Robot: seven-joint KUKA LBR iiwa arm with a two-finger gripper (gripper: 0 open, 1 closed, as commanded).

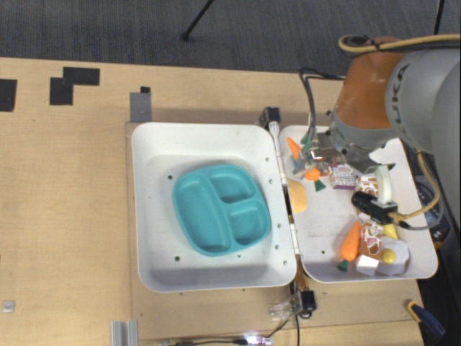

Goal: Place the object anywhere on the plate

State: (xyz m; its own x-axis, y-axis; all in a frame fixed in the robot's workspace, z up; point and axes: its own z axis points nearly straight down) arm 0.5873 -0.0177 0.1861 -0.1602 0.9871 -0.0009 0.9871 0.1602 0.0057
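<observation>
end effector (311,157) low over right bin (324,229) clutter, touching small orange piece (311,173); finger state unclear; teal sectioned plate (220,209) in left bin

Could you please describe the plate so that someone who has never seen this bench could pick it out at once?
Find the two white bins side by side; take the left bin, away from the arm. The plate lies in its middle. It is turquoise, with three compartments, much larger than the small toys in the right bin.

The plate (220,209) is teal, with three compartments. It lies flat, face up, in the left bin (155,265).
</observation>
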